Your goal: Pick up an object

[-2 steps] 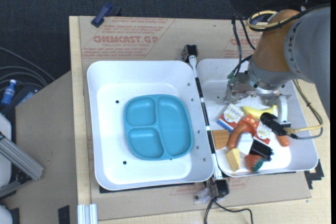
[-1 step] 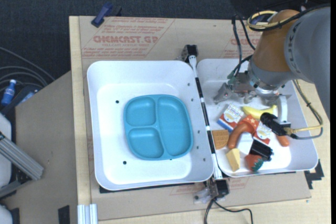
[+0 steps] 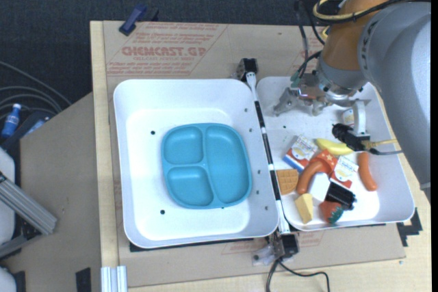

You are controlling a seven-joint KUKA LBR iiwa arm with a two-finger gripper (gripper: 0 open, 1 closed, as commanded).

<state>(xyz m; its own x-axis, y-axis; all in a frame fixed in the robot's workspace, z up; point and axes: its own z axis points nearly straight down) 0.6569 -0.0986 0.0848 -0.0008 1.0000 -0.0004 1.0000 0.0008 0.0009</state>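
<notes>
Toys (image 3: 327, 178) lie heaped in the right bin's (image 3: 390, 212) near half, apart from the gripper (image 3: 304, 100), which hangs over bare floor at the far end. Gripper state: cannot tell. Left bin (image 3: 133, 147) holds a blue tray (image 3: 205, 165), probably the drop site.

One fixed camera, high above the table (image 3: 205, 44)

It looks down at a slant, far enough to take in both white bins: left bin (image 3: 137, 106), right bin (image 3: 397, 205). The arm (image 3: 383, 44) enters from the right.
</notes>
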